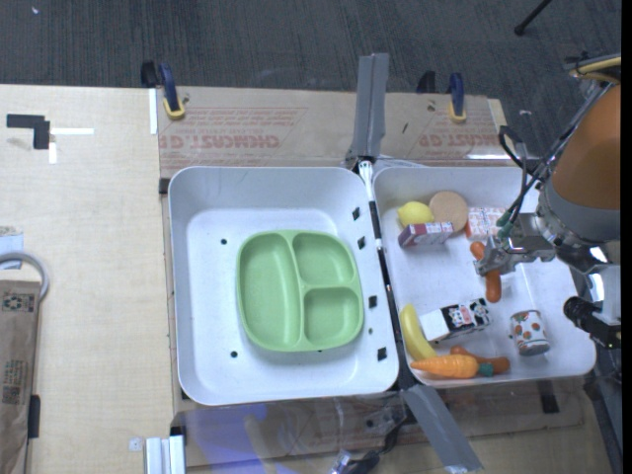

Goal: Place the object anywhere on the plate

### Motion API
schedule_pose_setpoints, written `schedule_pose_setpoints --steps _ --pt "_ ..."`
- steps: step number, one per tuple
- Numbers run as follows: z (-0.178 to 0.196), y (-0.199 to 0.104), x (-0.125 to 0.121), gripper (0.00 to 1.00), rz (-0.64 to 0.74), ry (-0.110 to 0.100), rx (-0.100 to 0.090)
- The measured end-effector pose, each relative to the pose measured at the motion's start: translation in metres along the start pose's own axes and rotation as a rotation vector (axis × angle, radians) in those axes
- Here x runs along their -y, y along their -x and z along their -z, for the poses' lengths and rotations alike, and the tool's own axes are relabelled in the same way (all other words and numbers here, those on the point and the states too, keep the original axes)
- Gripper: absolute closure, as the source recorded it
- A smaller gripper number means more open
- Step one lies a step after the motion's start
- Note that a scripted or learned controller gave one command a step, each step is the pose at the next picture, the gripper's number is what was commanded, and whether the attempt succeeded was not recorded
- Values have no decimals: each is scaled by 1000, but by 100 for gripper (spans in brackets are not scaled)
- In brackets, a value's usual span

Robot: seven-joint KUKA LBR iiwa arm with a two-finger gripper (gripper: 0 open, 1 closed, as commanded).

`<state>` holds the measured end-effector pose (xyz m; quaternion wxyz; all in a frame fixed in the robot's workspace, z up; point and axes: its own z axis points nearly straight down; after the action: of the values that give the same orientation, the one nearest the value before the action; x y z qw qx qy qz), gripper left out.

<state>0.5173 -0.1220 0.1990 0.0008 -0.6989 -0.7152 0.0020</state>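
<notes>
1. You have one fixed camera, set above the bench (79, 225) and looking down on it at a slant — not straight overhead.
2. Your view faces across the bench toward the dark carpeted floor (247, 18), which fills the top of the frame.
3. You sit far enough back to take in both white bins whole: the left bin (188, 294) holds the green plate (299, 290) near the frame's middle, the right bin (553, 363) lies toward the right edge.
4. The arm (592, 166) enters from your right — cut off by the frame there.
5. Clamps (170, 92) on the cardboard mark the bench's far edge.
</notes>
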Motion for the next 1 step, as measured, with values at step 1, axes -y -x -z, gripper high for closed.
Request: schedule_pose_setpoints --steps 1 --pt "-8 -75 -34 100 201 2 0"
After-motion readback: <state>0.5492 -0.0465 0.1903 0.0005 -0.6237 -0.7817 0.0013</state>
